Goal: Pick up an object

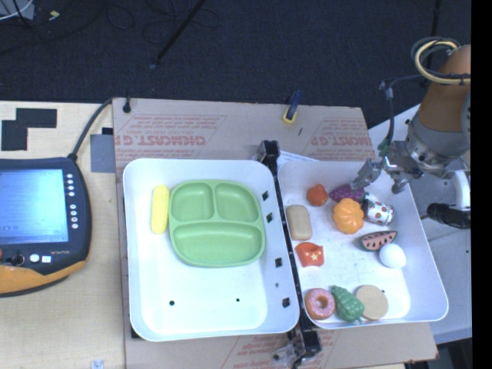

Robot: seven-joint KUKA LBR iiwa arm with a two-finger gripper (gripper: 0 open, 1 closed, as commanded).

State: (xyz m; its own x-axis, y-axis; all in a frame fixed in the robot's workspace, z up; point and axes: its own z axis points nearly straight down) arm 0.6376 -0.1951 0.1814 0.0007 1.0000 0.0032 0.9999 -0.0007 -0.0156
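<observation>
The right bin [430,298] holds several toy foods: an orange fruit [348,215], a purple piece [346,193], a small red-orange piece [317,195], a tan bread roll [298,222], a red chunk [310,254], a watermelon slice [377,241], a white egg [392,256], a pink donut [320,304], a green knobbly piece [347,304] and a tan cookie [373,301]. A small white, red and black toy [378,210] lies beside the orange. My gripper [382,180] hangs over the bin's far right part, just above that toy and the purple piece. It is open, with nothing between its fingers.
The left bin [146,298] carries a green divided plate [217,223] and a yellow stick-shaped piece [159,208]. A control pendant with a screen [38,221] lies left of the bins. A blue and yellow clamp [291,108] sits on the cardboard's far edge.
</observation>
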